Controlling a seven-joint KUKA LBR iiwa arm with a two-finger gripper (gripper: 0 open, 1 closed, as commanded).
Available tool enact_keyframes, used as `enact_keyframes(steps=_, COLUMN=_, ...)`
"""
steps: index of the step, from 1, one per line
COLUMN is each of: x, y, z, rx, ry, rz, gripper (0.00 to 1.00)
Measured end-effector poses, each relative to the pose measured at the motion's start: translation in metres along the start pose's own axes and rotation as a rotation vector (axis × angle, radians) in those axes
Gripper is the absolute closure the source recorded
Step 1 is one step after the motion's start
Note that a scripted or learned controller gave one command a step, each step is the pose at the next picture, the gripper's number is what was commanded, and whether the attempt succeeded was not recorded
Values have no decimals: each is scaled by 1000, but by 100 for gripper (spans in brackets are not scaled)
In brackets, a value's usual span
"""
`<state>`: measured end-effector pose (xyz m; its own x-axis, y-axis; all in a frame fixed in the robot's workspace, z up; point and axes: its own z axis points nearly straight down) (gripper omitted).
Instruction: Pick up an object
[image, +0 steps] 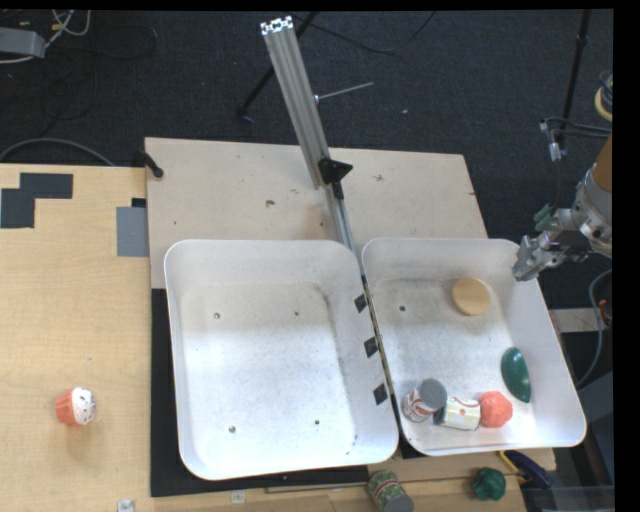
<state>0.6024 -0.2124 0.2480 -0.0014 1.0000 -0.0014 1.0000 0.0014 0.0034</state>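
Landmark: right bin (560, 345), the white tray on the arm's side of the bench.
Gripper (530, 262): hangs just outside the right bin's upper right rim, above no object; whether it is open or closed cannot be told at this size, and nothing can be seen in it.
Tan disc (471, 296): on the bin floor, upper middle, the object nearest the gripper.
Green object (516, 373): against the bin's right wall, lower down.
Orange-red ball (495, 409): bottom of the bin, near the front rim.
White cylinder (461, 413): touching the ball's left side.
Grey-capped piece (426, 398): just left of the cylinder.
Left bin (200, 290): adjoining the right bin's left wall.
Progress: judged not yet begun; every object lies in place, so approach, descent, grasp and lift all remain.
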Motion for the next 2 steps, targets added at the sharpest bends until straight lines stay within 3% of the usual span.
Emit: enact_keyframes(steps=2, x=109, y=-21, z=-8, rx=7, ry=5, rz=-3, gripper=100)
